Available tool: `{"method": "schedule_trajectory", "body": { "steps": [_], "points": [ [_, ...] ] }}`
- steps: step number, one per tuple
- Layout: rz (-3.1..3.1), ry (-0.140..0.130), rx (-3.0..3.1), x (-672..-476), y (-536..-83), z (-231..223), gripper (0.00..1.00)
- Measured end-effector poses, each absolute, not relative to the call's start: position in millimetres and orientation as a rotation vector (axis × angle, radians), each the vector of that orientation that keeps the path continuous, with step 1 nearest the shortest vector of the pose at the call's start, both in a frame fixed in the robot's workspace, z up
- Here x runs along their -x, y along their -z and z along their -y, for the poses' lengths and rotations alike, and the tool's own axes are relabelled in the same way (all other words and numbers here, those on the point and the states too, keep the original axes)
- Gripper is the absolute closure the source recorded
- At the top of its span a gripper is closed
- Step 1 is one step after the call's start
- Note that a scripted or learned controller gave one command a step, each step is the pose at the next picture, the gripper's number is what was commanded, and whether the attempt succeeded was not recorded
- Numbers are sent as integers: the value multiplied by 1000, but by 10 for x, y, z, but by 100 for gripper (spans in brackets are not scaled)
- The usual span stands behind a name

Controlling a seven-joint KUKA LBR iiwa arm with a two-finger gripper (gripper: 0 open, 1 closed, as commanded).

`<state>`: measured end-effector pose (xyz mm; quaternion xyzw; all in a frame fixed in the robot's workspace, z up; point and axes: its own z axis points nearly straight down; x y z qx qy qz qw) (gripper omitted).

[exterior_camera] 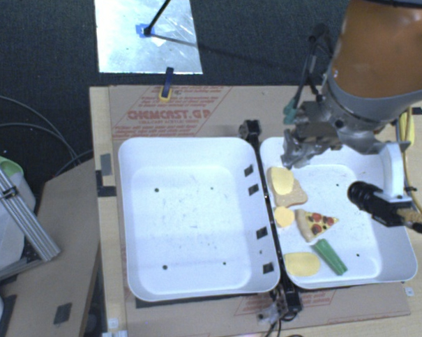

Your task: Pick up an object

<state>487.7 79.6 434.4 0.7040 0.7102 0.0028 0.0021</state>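
So the end effector [294, 157] is hanging low over the upper left corner of the right bin [393, 264], just above a yellow slice on a tan toast piece [285, 185]; can't tell its state from this angle, honestly. Below that toward the frame's bottom sit a small yellow round [283, 217], a pizza slice [316, 224], a green stick [330, 256] and a yellow oval [302, 264]. The left bin [192, 221] takes the middle of the counter [194, 106].
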Motion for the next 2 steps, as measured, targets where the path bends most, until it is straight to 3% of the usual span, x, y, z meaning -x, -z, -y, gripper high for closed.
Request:
{"method": "schedule_trajectory", "body": {
  "steps": [1,2],
  "points": [
    [-2211,-11,-2221,-4868,-4977,-162,100],
    [-2234,4,-2214,-4863,-4210,-802,100]
  ]
}}
